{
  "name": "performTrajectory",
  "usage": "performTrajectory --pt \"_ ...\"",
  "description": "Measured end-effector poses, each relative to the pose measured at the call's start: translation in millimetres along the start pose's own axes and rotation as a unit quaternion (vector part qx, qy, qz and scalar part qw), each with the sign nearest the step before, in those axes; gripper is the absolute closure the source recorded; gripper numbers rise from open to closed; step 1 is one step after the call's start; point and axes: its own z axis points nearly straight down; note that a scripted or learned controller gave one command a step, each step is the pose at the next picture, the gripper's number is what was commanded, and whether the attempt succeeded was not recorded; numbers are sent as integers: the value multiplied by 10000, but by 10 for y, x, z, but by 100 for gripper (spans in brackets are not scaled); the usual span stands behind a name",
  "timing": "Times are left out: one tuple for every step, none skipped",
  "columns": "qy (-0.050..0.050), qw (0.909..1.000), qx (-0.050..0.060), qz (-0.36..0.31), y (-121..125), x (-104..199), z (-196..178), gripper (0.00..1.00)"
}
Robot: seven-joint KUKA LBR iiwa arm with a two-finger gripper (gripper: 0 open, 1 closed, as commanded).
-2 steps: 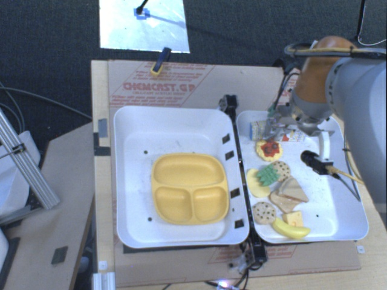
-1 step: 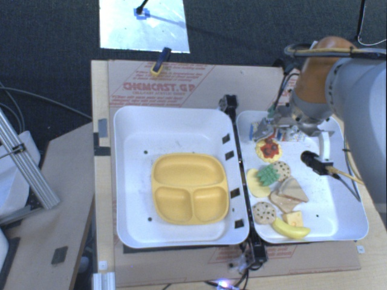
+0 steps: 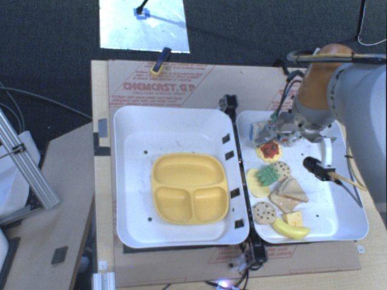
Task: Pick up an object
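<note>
- Desk (image 3: 101, 210): pale wood top. A brown sheet (image 3: 163, 83) with red print lies under both bins. Dark carpet (image 3: 254, 23) lies past the far edge.
- A shiny metal plate (image 3: 121, 23) lies on the carpet, well apart from the bins. A blue-and-yellow clamp (image 3: 160, 61) sits at the sheet's far edge.
- A silver rail (image 3: 24, 168) stands off the desk's left side.
- Left bin (image 3: 130, 132): white and shallow. A yellow divided plate (image 3: 189, 187) with three compartments lies flat near its middle. There is open floor all round the plate, most of it on the far side.
- Right bin (image 3: 344, 222): white, butted against the left bin. Black clips (image 3: 230, 156) run along the shared edge.
- Toy food (image 3: 278, 189), the stuff to pick, is bunched along the right bin's left side. From far to near:
  - red-topped round (image 3: 269, 151)
  - speckled cookie (image 3: 282, 169)
  - green leafy piece (image 3: 266, 174), lying on a yellow disc (image 3: 255, 186)
  - toast slices (image 3: 290, 191)
  - chip cookie (image 3: 264, 211)
  - cheese wedge (image 3: 295, 218)
  - banana (image 3: 290, 229), by the near wall
- The pieces touch or overlap, with tight gaps. The bin's near-right floor is open.
- Arm (image 3: 357, 101): grey with an orange band (image 3: 314, 83), it comes in over the right bin's far-right part.
- Hand (image 3: 270, 135): at the right bin's far-left corner, just above the red-topped round. Can't tell whether it is open or closed, and no grip is visible.
</note>
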Motion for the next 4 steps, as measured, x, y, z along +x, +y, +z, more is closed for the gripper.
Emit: performTrajectory --pt "-3 10000 -46 -14 30 3 -144 100" --pt "22 10000 8 -39 -761 659 -1042 100" --pt "9 10000 -2 -11 -731 621 -1002 0" --pt "-15 10000 -27 16 -254 -121 -1015 0"
